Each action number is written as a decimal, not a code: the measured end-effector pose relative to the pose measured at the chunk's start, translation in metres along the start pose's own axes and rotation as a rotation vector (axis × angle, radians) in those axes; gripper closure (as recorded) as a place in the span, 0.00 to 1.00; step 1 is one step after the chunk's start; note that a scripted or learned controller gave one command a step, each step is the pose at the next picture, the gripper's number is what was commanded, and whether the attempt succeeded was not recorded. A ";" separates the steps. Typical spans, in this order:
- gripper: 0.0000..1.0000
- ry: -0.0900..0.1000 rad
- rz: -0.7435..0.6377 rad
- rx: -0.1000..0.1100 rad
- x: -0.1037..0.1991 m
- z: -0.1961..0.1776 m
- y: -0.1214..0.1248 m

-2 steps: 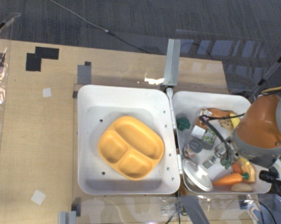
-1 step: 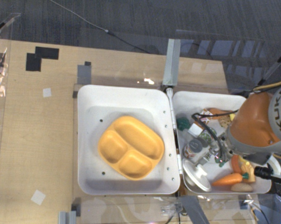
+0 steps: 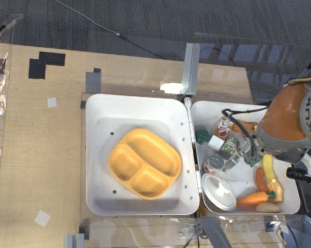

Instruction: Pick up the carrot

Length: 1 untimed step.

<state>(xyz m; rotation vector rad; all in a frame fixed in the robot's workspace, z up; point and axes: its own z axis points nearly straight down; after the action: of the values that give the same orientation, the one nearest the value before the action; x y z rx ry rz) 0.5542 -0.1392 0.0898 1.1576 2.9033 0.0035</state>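
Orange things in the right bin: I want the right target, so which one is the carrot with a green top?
The carrot lying along the right bin's front edge, beside the white bowl. It tapers and ends in green; the orange-red piece above it has none.

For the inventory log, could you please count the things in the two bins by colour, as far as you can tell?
Yellow: 2, divided plate, banana
Orange: 2, carrot and another piece
White: 1, bowl
Mixed clutter by the gripper: too jumbled to count
Total: 5 countable
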 end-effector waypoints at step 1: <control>0.00 -0.004 -0.138 -0.003 0.039 -0.002 -0.048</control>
<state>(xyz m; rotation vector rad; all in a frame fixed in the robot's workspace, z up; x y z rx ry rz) 0.4929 -0.1475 0.0905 0.9531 2.9717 0.0033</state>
